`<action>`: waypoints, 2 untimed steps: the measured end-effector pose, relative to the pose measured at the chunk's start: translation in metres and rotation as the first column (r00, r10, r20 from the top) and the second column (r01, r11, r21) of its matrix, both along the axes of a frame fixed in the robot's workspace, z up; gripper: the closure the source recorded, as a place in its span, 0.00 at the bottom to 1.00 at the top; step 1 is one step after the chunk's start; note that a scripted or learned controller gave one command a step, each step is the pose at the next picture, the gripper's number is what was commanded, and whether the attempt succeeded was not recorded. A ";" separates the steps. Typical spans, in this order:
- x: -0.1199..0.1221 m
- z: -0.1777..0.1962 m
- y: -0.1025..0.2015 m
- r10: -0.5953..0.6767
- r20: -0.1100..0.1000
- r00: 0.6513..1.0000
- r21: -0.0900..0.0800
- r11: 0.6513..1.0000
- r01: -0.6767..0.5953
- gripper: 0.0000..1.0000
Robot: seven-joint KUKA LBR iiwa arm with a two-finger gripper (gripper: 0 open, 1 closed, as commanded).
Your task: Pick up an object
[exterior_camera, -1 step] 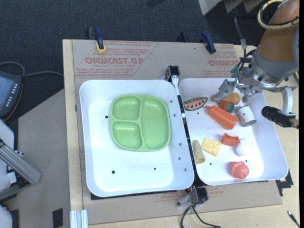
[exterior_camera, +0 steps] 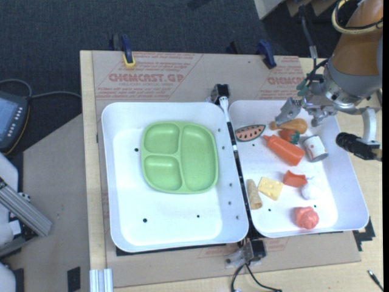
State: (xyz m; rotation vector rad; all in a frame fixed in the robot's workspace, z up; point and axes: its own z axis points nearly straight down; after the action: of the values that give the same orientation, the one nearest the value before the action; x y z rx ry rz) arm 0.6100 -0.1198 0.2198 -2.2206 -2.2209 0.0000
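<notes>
The right bin (exterior_camera: pixel 346 181) holds several toy foods: a watermelon slice (exterior_camera: pixel 250 132), an orange bottle (exterior_camera: pixel 284 149), a yellow-orange piece (exterior_camera: pixel 295 126), a small white and red can (exterior_camera: pixel 315 148), a red chunk (exterior_camera: pixel 294 178), a cheese wedge (exterior_camera: pixel 270 188), a tan stick (exterior_camera: pixel 252 194) and a red berry (exterior_camera: pixel 306 217). My gripper (exterior_camera: pixel 301 117) hangs over the bin's far part, open. Its fingers (exterior_camera: pixel 285 112) are spread to either side of the yellow-orange piece and just above it. Nothing sits between them.
A green divided plate (exterior_camera: pixel 180 156) lies in the left bin (exterior_camera: pixel 121 181). A small white lump (exterior_camera: pixel 307 191) rests beside the red chunk. The arm's grey and orange body (exterior_camera: pixel 358 41) rises at the upper right. Blue clamps (exterior_camera: pixel 128 47) hold the board's far edge.
</notes>
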 end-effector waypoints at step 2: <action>-0.009 -0.097 -0.010 -0.001 -0.005 1.000 0.001 1.000 0.001 0.00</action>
State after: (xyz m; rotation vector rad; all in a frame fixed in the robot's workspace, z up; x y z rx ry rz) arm 0.6015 -0.1294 0.1224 -2.2189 -2.2169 0.0050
